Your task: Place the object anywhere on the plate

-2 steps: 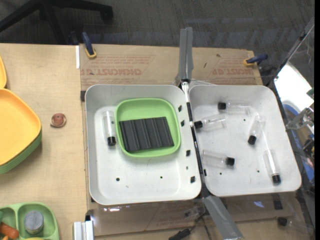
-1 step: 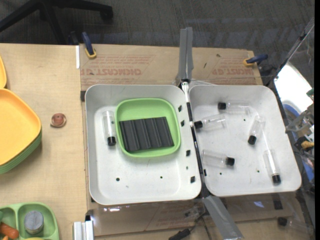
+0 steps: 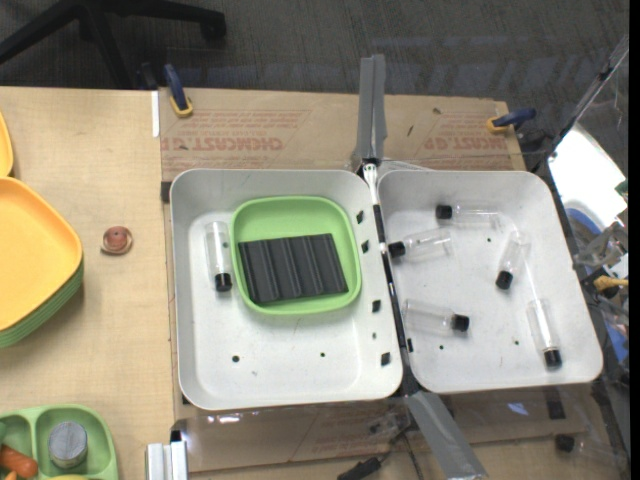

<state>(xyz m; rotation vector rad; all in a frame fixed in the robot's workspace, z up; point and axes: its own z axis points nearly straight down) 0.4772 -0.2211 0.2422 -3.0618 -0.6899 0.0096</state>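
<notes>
A green plate (image 3: 296, 218) lies in the left white bin (image 3: 290, 368) and bears a dark ribbed rectangular block (image 3: 296, 268). Beside the plate's left edge a clear tube with a black cap (image 3: 218, 256) lies on the bin floor. Several more clear black-capped tubes are scattered in the right bin (image 3: 480, 358): one at the top (image 3: 462, 211), one near the divider (image 3: 420, 242), one at the right (image 3: 510, 261), one low in the middle (image 3: 436, 319) and one at the lower right (image 3: 542, 332).
Stacked yellow plates (image 3: 30, 258) sit on the wooden bench at the far left, with a small brown disc (image 3: 117, 239) nearby. A green compartment tray (image 3: 50, 443) shows at the bottom left. Clamps (image 3: 178, 93) hold cardboard behind the bins.
</notes>
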